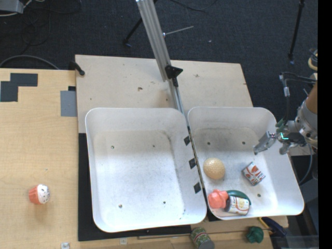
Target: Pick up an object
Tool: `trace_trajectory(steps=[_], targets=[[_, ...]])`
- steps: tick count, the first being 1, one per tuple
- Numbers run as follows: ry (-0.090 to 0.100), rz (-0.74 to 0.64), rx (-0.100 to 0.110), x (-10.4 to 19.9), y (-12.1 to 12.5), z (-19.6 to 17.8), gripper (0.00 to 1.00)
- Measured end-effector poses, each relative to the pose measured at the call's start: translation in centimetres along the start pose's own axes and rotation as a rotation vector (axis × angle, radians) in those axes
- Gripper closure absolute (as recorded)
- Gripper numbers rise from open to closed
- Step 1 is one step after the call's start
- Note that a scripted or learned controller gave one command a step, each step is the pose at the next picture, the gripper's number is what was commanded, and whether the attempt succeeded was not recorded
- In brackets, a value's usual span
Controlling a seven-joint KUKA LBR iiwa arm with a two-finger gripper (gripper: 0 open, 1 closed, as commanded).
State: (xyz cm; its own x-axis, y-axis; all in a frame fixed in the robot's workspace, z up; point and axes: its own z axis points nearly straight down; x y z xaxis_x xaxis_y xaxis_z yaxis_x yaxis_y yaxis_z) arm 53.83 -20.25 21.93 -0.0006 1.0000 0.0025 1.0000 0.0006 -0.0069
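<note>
Broadly laid out: two shallow white bins side by side, left bin (137,170) bare inside, right bin (228,123) holding the clutter. Grey arm (310,115) reaching in from the right, gripper (274,144) poised over the right bin's far right rim, fingers spread apart with nothing between them. Toward the near side of that bin, well apart from the gripper: tan round ball (213,168) by the divider, small red-and-white carton (253,174) tilted just to its right, and a red-capped bottle (228,201) lying on its side at the front edge, resting against something dark green.
</note>
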Motion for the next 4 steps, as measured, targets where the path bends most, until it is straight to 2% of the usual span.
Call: trace_trajectory(steps=[1,3,4], targets=[[-0.001,0.001,-0.004,0.0,0.1,-0.2,0.00],[0.001,0.001,0.002,0.3,-1.5,9.5,0.00],[-0.002,0.003,-0.006,0.4,-1.4,12.8,0.00]])
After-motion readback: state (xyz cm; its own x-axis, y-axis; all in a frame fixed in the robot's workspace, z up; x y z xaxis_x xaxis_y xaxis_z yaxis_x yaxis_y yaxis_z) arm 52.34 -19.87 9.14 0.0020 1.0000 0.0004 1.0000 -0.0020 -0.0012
